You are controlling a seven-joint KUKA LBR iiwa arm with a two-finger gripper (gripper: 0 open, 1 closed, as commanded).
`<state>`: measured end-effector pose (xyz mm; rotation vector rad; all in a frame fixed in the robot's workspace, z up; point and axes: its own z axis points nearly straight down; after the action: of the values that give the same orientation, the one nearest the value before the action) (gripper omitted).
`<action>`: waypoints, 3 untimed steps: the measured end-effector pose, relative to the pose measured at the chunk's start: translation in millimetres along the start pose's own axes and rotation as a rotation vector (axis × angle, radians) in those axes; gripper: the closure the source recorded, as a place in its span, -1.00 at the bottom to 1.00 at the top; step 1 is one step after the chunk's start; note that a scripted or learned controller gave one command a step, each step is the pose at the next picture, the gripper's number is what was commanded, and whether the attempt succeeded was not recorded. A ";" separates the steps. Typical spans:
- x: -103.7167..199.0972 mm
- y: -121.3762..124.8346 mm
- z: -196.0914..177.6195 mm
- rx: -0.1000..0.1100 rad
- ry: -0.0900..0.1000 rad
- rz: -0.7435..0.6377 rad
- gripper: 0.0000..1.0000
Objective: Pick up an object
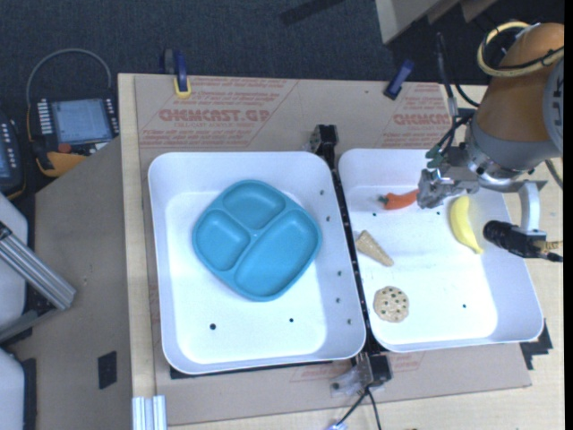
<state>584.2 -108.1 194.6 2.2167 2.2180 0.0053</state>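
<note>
In the right bin lie an orange carrot, a yellow banana, a tan cone-shaped piece and a round cookie. My gripper hangs low over the bin's back part, at the carrot's right end and just left of the banana's top. The gripper's body hides the carrot's right tip, so contact between them cannot be made out. The cone and the cookie lie apart from the gripper, nearer the front.
The left bin bears a blue divided plate. A black clamp sits at the back where the two bins meet. The arm's black fitting sticks out over the right bin's right side.
</note>
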 end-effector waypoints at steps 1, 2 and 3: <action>-0.2 2.0 -49.4 -0.002 0.000 -0.001 1.00; 52.2 5.4 -35.9 0.009 0.004 -0.005 1.00; 101.1 13.7 -40.3 0.004 0.003 -0.005 1.00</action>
<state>597.6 -6.9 234.8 2.2146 2.2273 0.0041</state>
